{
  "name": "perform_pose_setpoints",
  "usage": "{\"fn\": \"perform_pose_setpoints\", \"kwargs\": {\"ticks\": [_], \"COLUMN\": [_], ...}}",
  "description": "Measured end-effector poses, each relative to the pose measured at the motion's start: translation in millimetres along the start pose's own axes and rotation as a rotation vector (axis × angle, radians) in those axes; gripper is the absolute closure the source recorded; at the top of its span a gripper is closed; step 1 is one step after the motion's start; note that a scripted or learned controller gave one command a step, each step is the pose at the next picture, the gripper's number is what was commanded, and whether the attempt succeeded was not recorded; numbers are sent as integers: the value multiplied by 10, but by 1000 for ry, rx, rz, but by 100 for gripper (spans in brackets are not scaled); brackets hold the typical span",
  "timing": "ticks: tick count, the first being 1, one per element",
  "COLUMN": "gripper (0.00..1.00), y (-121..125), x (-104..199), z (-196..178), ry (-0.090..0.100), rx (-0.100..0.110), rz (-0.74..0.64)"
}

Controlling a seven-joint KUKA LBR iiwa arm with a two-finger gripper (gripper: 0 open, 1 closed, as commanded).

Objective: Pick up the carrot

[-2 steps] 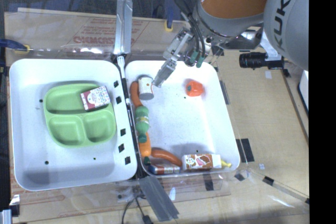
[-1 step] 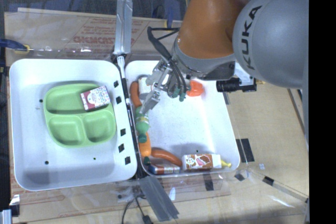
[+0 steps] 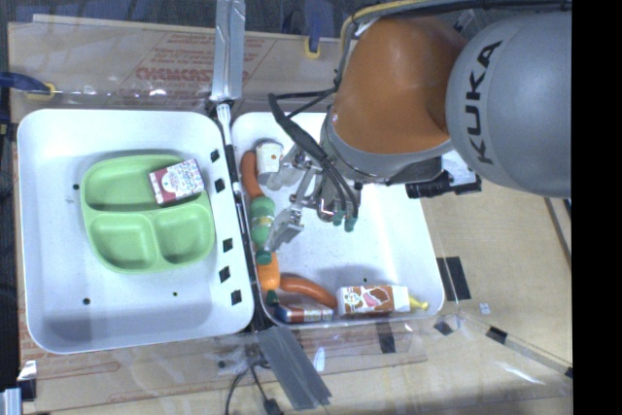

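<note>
Left bin (image 3: 39, 209): green divided plate (image 3: 146, 219) bearing a small carton (image 3: 176, 181). Right bin (image 3: 418, 258): carrot (image 3: 307, 288) near front wall, beside a sauce carton (image 3: 372, 299). Above: gripper (image 3: 313, 199), jaws spread, pinching nothing.

The big grey and orange arm (image 3: 437, 92) runs off the right edge, and its bulk covers the far right corner of the right white bin (image 3: 423, 253). Along that bin's left wall, small orange and green pieces (image 3: 260, 219) crowd together, too small to tell apart. The gripper (image 3: 296, 199) is a tangle of metal and cable, its fingers impossible to read. The small red-and-white carton (image 3: 176, 181) carries print too blurred to make out.
</note>
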State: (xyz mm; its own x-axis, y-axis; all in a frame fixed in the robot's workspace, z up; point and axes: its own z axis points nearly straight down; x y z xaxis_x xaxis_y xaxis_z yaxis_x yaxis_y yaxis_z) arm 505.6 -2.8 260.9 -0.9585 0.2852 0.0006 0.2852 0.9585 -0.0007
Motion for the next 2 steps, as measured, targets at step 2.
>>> {"fn": "perform_pose_setpoints", "kwargs": {"ticks": [2], "gripper": [0], "y": [-199], "x": [237], "z": [299], "ry": [-1], "rx": [0], "rz": [-507]}}
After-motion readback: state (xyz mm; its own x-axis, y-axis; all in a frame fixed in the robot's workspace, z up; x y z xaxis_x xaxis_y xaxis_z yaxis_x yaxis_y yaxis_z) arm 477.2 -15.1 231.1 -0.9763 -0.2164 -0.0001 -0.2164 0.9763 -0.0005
